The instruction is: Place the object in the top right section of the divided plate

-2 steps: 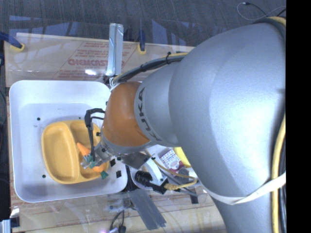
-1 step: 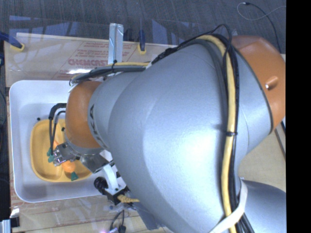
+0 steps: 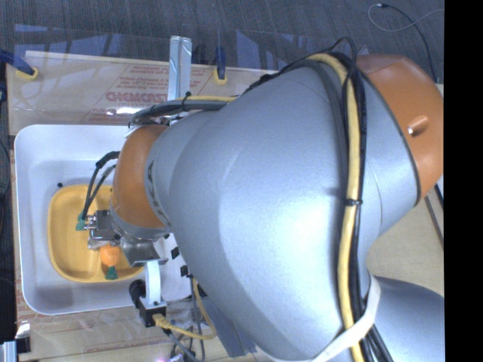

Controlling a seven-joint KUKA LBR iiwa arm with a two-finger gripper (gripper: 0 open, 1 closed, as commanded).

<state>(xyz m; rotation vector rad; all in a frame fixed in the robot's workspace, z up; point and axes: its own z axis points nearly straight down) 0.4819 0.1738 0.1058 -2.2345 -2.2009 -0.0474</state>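
Over left bin [image 3: 30,202]: arm [image 3: 302,202] is seen, bulk hiding most.
Object [image 3: 110,256]: small, round, orange; located on yellow divided plate [image 3: 64,225], near edge.
Gripper [image 3: 106,236]: grip state cannot be determined.

The grey arm [image 3: 302,202] reaches in from the right, its broad upper link lying across most of the white bin [image 3: 30,202]. A yellow cable [image 3: 349,202] and a black cable run along the link's back. The orange band [image 3: 136,179] sits above the wrist, over the bin's middle. Below the band, the wrist points down toward the bin's near-left part, where the gripper [image 3: 109,256] hangs low.
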